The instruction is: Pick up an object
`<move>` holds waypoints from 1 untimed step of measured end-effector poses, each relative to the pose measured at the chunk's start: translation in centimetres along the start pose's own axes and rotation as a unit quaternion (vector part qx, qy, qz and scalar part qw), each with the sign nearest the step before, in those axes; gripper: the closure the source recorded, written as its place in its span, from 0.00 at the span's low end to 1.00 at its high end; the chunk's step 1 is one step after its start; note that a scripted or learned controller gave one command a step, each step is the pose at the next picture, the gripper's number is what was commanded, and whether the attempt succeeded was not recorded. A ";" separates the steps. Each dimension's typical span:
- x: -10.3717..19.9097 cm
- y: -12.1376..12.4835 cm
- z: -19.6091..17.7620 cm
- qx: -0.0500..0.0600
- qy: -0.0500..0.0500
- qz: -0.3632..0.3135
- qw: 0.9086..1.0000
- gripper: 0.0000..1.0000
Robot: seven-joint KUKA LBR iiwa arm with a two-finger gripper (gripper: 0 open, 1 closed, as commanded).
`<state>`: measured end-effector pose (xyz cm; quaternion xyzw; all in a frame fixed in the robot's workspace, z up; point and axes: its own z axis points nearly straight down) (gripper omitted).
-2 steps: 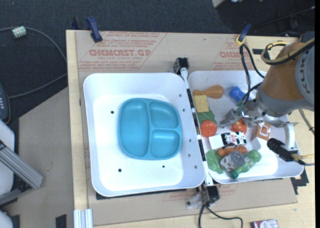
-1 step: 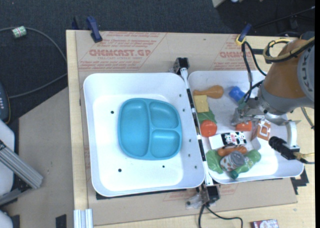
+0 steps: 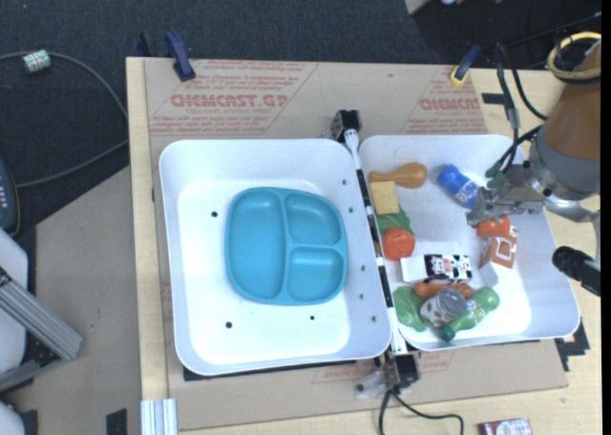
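Note:
My gripper hangs over the right side of the right bin, reaching in from the right edge. Directly under it lies a small red-orange object, and an orange and white piece sits just below that. Whether the gripper touches the red-orange object is not clear from this angle. A blue object lies just to the gripper's upper left.
The right bin also holds a brown pear-shaped toy, a yellow block, a red ball, a black and white item and green toys near the front. A blue divided plate sits in the left bin.

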<state>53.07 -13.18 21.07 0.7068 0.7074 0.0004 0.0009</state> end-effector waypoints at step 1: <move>5.8 7.0 1.5 0.000 0.000 0.000 1.000 1.00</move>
